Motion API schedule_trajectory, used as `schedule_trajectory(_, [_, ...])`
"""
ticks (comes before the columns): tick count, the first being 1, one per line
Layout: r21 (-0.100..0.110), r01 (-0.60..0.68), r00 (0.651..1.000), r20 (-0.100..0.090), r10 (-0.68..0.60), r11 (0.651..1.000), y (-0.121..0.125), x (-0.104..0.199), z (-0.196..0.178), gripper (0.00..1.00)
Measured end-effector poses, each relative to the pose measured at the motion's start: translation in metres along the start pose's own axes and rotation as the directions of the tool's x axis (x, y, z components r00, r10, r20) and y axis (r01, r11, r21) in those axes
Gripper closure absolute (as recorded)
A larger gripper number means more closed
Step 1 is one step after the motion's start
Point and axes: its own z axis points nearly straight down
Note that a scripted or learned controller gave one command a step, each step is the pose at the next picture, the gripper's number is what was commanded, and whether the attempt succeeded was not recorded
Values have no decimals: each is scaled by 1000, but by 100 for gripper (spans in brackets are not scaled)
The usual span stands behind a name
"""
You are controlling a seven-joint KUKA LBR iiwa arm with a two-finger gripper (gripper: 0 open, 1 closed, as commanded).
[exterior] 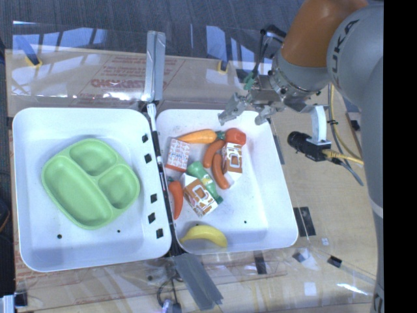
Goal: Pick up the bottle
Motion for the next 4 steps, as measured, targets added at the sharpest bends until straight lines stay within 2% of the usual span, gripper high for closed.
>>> schedule_trajectory(1, [0, 108, 994, -1, -108, 994, -42, -28, 25, 0])
schedule_trajectory(2, [-4, 195, 981, 2, -195, 981, -103, -10, -89, 0])
schedule_trajectory(3, [-4, 200, 980, 2, -200, 980, -102, -10, -100, 100])
schedule_trajectory(4, [-5, 250, 968, 2, -250, 968, -99, 27, -146, 100])
